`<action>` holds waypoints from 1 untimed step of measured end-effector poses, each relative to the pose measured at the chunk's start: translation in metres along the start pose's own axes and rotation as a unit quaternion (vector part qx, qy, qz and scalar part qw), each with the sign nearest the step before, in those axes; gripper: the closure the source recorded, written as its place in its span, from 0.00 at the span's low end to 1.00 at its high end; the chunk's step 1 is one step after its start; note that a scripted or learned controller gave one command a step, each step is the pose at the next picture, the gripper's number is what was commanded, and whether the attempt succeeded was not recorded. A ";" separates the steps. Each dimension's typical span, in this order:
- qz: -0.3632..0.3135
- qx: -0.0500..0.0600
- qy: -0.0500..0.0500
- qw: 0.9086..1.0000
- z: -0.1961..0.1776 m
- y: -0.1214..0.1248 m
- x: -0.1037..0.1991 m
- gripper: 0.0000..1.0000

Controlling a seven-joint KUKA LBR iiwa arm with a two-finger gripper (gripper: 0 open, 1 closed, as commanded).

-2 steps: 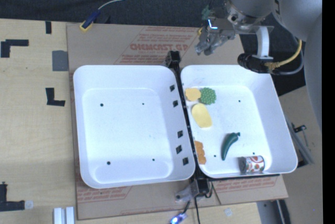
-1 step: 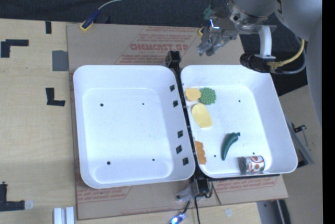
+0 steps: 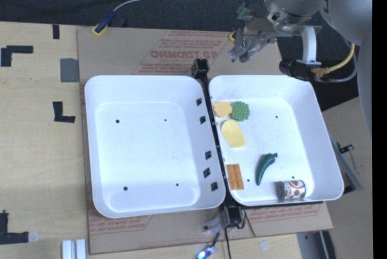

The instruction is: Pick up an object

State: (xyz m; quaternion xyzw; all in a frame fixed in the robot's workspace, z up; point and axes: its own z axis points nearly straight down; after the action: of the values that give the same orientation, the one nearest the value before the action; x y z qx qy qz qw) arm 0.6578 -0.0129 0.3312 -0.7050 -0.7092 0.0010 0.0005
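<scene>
Cardboard-covered bench (image 3: 175, 52), two white bins; right bin (image 3: 302, 100) crowded along its left edge and near corner. Gripper (image 3: 242, 53) raised beyond its far edge, jaw state unclear.

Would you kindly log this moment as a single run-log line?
gripper: above cardboard behind right bin, holding nothing visible | right bin: green pepper, can, yellow pieces untouched | pick: not yet begun
</scene>
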 end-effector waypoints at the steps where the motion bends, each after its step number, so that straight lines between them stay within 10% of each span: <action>1: -0.002 -0.006 0.002 1.000 -0.094 -0.031 0.064 1.00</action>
State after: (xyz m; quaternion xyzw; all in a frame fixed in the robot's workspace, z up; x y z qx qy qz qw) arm 0.6267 0.0505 0.4255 -0.7039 -0.7103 -0.0045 -0.0022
